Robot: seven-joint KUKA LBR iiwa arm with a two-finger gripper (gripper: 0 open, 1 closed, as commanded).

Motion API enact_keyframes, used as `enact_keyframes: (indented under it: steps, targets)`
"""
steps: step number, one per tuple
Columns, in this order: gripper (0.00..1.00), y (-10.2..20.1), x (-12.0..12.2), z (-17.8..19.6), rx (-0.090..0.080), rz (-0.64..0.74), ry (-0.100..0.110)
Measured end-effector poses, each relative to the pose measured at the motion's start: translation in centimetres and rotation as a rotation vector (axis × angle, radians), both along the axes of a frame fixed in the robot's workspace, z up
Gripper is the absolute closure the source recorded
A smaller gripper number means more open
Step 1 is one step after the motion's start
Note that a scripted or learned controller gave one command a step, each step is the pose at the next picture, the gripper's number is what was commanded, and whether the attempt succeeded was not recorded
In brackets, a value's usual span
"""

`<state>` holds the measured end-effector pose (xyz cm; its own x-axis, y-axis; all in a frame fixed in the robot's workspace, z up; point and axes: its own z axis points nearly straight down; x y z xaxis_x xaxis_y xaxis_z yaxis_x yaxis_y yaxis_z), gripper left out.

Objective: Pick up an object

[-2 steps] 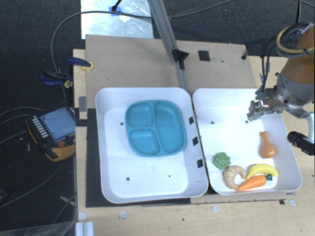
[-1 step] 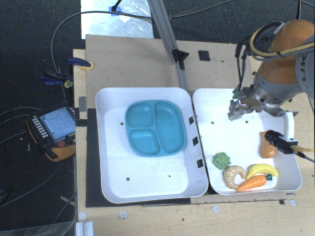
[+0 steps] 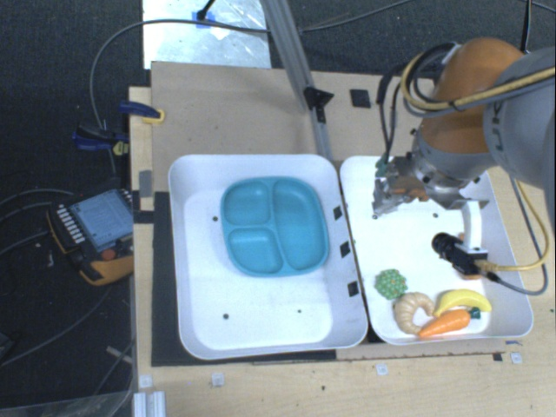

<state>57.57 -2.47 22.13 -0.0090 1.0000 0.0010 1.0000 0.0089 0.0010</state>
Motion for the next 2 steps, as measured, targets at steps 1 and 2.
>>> enact_keyframes:
  steps: [1, 2]
  targets:
    - [1.00, 4.8, 0.5, -0.7, 0.000, 0.000, -0.001]
    - [1.00, 10.0, 0.8, 0.9, 0.001, 0.000, -0.001]
